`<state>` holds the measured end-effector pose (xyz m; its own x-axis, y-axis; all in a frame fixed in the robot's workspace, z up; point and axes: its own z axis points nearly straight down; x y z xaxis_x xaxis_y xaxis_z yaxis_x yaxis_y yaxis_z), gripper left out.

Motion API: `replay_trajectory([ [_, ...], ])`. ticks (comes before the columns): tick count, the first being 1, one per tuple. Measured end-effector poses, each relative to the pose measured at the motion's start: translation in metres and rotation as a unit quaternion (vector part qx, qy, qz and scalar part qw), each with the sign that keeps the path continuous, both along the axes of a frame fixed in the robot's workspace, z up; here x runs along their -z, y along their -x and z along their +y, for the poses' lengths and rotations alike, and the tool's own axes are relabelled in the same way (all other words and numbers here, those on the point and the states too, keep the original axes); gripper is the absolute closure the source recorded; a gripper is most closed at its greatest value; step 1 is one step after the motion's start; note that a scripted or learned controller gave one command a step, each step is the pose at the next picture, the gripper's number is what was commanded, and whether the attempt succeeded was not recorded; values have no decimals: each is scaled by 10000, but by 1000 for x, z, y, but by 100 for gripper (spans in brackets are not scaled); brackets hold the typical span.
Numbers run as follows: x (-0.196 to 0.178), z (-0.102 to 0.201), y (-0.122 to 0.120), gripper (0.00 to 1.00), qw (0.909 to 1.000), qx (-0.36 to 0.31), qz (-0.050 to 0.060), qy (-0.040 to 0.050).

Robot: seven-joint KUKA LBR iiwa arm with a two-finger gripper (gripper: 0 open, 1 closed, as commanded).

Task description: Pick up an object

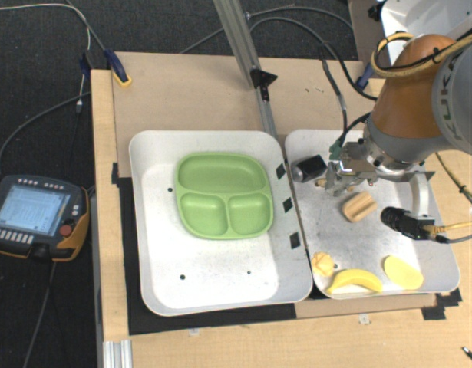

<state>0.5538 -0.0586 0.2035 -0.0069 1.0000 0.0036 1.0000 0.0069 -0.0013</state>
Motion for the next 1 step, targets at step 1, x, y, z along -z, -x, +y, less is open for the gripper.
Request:
replay_trajectory([
  [1,3,55,12,100,10000,2,8,0],
])
